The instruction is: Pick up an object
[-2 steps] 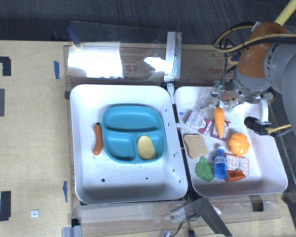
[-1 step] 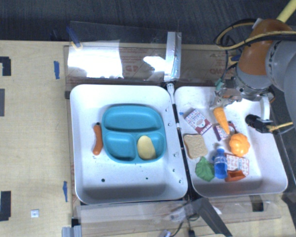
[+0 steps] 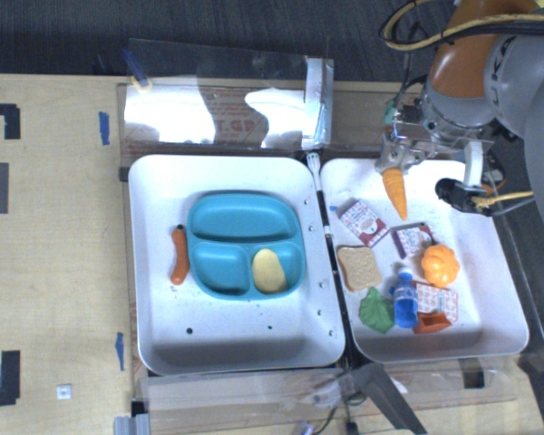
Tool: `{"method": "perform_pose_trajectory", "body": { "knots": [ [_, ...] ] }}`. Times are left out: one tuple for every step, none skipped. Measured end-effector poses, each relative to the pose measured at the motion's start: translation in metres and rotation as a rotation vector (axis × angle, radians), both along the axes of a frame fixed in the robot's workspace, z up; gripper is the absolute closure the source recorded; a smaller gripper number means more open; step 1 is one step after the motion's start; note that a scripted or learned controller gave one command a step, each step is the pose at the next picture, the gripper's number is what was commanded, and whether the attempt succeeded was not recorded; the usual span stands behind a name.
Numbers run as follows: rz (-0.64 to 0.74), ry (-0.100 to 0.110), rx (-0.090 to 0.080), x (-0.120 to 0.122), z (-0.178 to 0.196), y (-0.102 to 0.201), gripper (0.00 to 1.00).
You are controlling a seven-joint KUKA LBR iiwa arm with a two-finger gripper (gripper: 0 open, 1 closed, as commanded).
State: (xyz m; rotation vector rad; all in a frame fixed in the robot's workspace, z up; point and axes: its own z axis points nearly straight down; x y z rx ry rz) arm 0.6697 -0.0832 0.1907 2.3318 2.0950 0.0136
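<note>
My gripper (image 3: 396, 162) hangs over the back left part of the right bin (image 3: 503, 270). An orange carrot (image 3: 396, 193) sits between its fingers, gripped at the thick top end with the tip pointing down toward the bin floor. The gripper is shut on it. Below the carrot lie a red-and-white packet (image 3: 362, 221), a second packet (image 3: 412, 239), a bread slice (image 3: 357, 267), an orange fruit (image 3: 440, 264), a blue bottle (image 3: 404, 301), a green leaf piece (image 3: 375, 311) and a red item (image 3: 435, 315).
The left bin (image 3: 154, 243) holds a blue divided tray (image 3: 219, 256) with a yellow oval item (image 3: 268, 270) in its lower right compartment. An orange sausage (image 3: 179, 255) lies left of the tray. A clear panel (image 3: 222, 107) stands behind the bins.
</note>
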Motion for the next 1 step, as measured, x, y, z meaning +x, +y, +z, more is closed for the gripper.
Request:
{"method": "perform_pose_trajectory", "body": {
  "knots": [
    [0.035, 0.012, 0.001, -0.0027, -0.0057, 0.0371, 1.00]
  ]
}}
